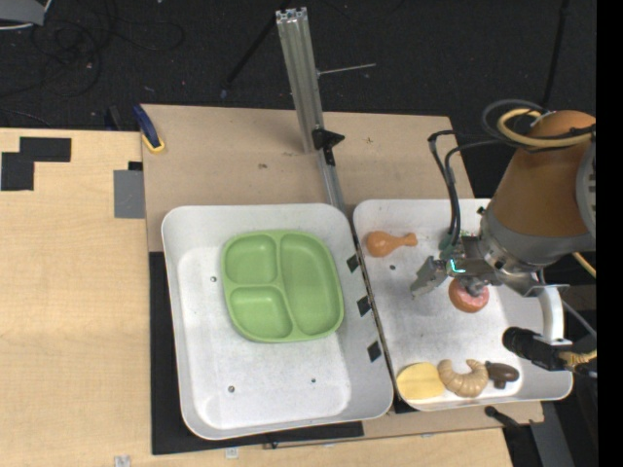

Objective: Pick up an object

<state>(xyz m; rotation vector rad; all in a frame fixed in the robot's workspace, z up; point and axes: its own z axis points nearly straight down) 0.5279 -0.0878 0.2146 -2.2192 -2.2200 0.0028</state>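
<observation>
End effector (465, 282) | over pink round object (470, 299) | right bin (417, 334)

Green three-compartment plastic plate (282, 286) lay in left shallow white bin (195, 377), grey two-finger gripper (465, 282) hung over round pink object (469, 298) in right white bin (414, 329), orange drumstick-shaped toy (387, 243) nearby.

The bench (234, 149) bears two white bins side by side: left bin (195, 358), right bin (419, 329).

cam: single, fixed overhead | slanted down on both bins (185, 261) | mid-range
</observation>
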